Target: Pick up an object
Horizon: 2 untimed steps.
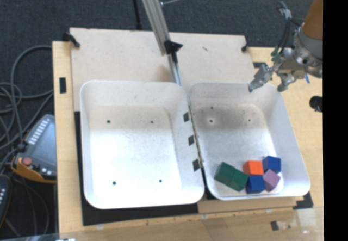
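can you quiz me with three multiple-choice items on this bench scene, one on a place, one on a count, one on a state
1. Where do the small coloured blocks lie?
A. left white bin
B. near corner of the right white bin
C. on the bare bench

2. How many blue cube blocks are there?
A. none
B. two
C. four

3. How do the two-finger gripper's fingers stand?
A. spread open, holding nothing
B. shut on the dark green rectangular block
C. shut on the small orange cube

Answers:
1 B, the blocks cluster in the right white bin.
2 B, one blue cube and another.
3 A, the gripper hangs open over the bin's far rim.
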{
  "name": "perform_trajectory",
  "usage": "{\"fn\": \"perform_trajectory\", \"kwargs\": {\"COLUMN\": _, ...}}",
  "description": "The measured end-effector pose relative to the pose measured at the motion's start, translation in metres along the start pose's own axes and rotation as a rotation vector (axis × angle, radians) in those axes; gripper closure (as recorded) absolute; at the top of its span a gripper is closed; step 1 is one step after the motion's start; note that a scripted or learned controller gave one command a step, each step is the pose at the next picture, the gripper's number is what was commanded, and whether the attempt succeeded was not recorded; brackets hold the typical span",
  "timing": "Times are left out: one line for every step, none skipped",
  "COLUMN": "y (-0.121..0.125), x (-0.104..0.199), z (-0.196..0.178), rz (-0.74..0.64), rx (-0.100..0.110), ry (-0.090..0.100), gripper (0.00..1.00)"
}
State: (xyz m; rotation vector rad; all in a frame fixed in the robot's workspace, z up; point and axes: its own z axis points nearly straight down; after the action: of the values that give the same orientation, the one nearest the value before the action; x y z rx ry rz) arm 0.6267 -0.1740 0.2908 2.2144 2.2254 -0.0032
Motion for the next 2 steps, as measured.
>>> {"fn": "perform_trajectory", "kwargs": {"y": -0.002, "x": -0.006, "z": -0.023, "rz": 0.004, "rx": -0.004, "ry": 0.001, "gripper": 0.0}}
{"fn": "perform_trajectory", "kwargs": {"y": -0.055, "x": 0.048, "z": 0.117, "rz": 0.003, "rx": 0.008, "ry": 0.005, "gripper": 0.0}}
